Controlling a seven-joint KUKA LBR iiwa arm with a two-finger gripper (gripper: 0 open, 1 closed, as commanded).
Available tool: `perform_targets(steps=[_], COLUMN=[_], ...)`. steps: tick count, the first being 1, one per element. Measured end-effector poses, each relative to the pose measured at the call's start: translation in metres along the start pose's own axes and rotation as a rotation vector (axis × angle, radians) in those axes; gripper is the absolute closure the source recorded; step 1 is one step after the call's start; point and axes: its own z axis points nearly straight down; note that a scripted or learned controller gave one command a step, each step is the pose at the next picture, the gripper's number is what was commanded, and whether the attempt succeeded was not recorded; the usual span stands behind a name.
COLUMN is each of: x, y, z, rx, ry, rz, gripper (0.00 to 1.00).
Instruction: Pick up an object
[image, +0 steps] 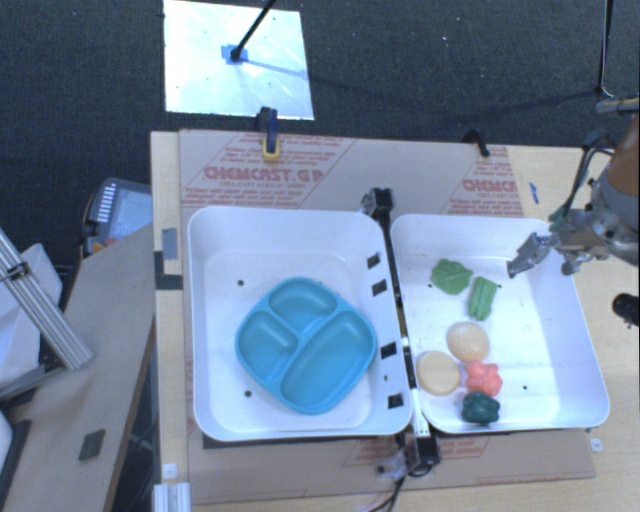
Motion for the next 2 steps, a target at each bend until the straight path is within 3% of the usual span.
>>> perform_targets(steps=[1,2], x=[0.001,0.002], y=[0.002,-0.001], z=[-0.008,0.034], rx=[-0.013,-0.01], ry=[-0.002,-0.002], rz=[-0.003,-0.002], gripper=[0.0,0.0])
